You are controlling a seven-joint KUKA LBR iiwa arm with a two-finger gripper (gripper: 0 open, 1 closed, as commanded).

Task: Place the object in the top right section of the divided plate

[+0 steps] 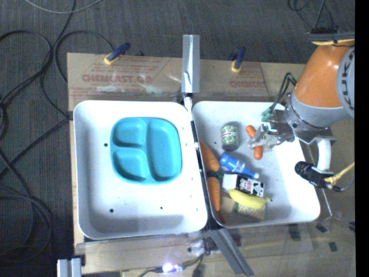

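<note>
Pincer (266,135) first: hovering low over the upper part of the right bin (288,178), reaching in from the right, just beside the small orange piece (257,152) and possibly touching it. Not managing to read its spread from this slant, so not calling it wide, narrow or holding anything.

Judging the small orange piece to be the object meant, since lying nearest the tool. Sitting on the bin floor, near the green can (229,135) and above the blue bottle (235,164), apart from both. Judging the step in hand as the grasp itself, with the carry not yet begun.

Doing it well:
- Centring over the middle of the piece rather than one end, and lining up across its short width.
- Going down until nearly meeting the bin floor before closing, the piece being small and lying flat.
- Staying clear of the can, to avoid knocking it over.
- Lifting straight up and checking for the piece before crossing over.

Then heading for the blue divided plate (164,149) in the left bin (98,201), aiming for the upper part of its large right-hand compartment and lowering close before letting go.
</note>
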